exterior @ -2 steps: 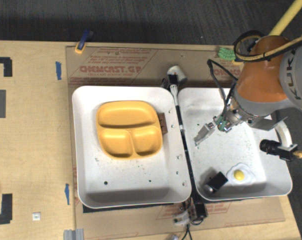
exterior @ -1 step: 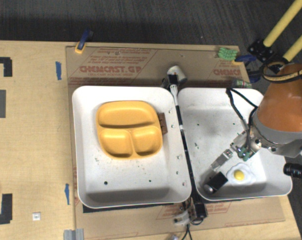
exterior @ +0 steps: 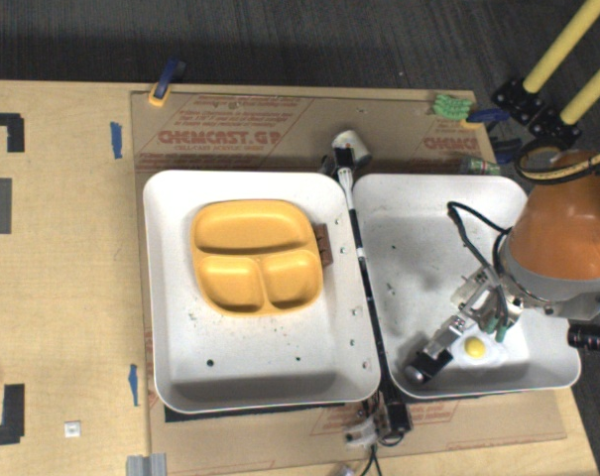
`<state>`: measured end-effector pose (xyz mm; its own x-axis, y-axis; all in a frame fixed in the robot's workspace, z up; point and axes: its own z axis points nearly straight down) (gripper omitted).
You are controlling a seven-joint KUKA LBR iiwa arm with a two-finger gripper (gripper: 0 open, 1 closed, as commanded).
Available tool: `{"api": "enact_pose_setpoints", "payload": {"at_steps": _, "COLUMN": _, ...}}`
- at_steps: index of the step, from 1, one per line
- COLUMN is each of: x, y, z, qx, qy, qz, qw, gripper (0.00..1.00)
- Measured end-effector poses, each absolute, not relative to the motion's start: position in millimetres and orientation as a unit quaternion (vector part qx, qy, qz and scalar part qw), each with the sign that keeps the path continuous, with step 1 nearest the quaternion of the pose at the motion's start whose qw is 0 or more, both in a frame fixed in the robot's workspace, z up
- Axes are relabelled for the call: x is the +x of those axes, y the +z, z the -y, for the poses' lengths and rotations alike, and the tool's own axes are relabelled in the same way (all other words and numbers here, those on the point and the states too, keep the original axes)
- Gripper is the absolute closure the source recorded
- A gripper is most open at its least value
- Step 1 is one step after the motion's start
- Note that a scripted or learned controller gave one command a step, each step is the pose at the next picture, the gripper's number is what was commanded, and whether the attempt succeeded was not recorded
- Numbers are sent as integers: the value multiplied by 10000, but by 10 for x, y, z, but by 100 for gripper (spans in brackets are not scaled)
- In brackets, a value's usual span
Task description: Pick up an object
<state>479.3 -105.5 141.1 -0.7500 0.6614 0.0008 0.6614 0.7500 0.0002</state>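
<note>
A yellow three-compartment plastic tray (exterior: 258, 256) lies in the left shallow white bin (exterior: 171, 305), toward 12 o'clock. A small white-and-yellow egg-like piece (exterior: 475, 348) lies in the right shallow white bin (exterior: 409, 216), at 5 o'clock.

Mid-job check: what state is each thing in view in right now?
pincer: down low in right bin, near its front.
small yellow object: in right bin, right beside pincer; grasp unclear.
yellow divided tray: right side up, lying in left bin.
</note>
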Motion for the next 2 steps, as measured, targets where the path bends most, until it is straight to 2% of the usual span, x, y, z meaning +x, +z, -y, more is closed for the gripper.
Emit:
{"api": "enact_pose_setpoints", "payload": {"at_steps": 1, "x": 4802, "y": 1563, "z": 1977, "qx": -2728, "qy": 2, "qz": 9621, "qw": -28, "gripper": 0}}
{"api": "enact_pose_setpoints", "payload": {"at_steps": 2, "x": 5157, "y": 935, "z": 1382, "qx": -1412, "qy": 29, "qz": 9900, "qw": -31, "gripper": 0}}
